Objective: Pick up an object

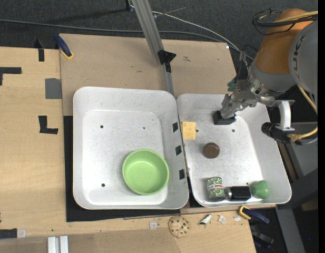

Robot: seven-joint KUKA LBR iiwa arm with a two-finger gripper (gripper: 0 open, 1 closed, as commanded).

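My gripper hangs over the far part of the right bin, its dark fingertips low near the bin floor. A brown round object lies in the middle of that bin, a little nearer and left of the gripper. A yellow block sits at the bin's left wall. Along the near edge lie a small green-and-white can, a black object and a green object. I see nothing between the fingers.
The left bin holds a light green bowl at its near right. A slanted metal pole crosses above the bins' far edge. A cookie-like disc and small scraps lie on the bench in front.
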